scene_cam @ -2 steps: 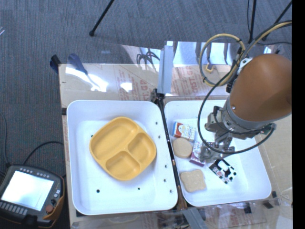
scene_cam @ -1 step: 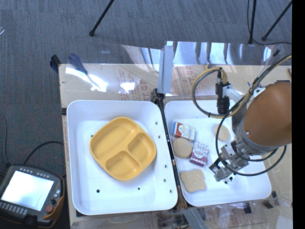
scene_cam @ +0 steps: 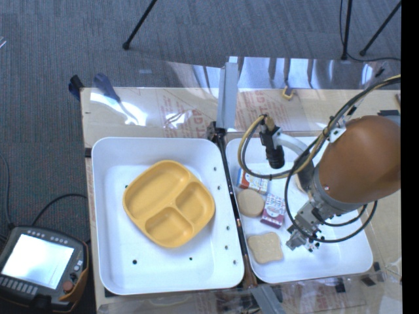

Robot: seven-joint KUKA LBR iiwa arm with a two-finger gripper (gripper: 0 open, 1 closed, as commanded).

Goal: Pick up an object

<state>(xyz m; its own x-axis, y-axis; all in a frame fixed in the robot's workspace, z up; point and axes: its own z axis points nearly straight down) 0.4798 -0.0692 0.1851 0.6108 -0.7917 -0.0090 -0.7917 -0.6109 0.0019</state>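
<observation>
1. while the gripper (scene_cam: pixel 300 235) hangs low in the right bin (scene_cam: pixel 363 257), just right of the toast (scene_cam: pixel 265 247), the step looks like approach, nothing between its tips.
2. can't tell if it's spread or pressed together, too small.
3. other picks: cookie (scene_cam: pixel 250 203) and packet (scene_cam: pixel 274 210), just left of the arm; yellow tray (scene_cam: pixel 169 203) in the left bin (scene_cam: pixel 108 267).
4. next, imo: shift left over the toast, drop, pinch.
</observation>
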